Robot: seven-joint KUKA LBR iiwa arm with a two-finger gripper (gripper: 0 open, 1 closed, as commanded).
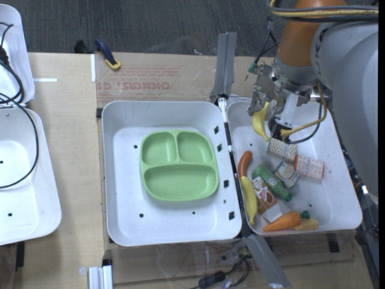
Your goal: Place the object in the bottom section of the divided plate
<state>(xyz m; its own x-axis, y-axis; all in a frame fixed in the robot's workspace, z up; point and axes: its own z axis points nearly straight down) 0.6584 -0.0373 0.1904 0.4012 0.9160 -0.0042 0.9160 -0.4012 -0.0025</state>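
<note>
A green divided plate [178,164] lies in the left bin [117,179]; its large bottom section [179,183] holds nothing. My gripper [269,114] hangs over the back left corner of the right bin [337,203]. A small yellow banana [260,124] hangs between its fingers, lifted above the bin floor. The gripper is to the right of the plate, past the wall between the bins.
The right bin holds several toy foods: a red sausage [243,163], a second banana [248,198], a carrot [281,221], a green bottle [272,182] and wafer packs [310,167]. A blue and yellow clamp [107,55] lies on the cardboard behind. White tubs with a black cable [18,131] stand at far left.
</note>
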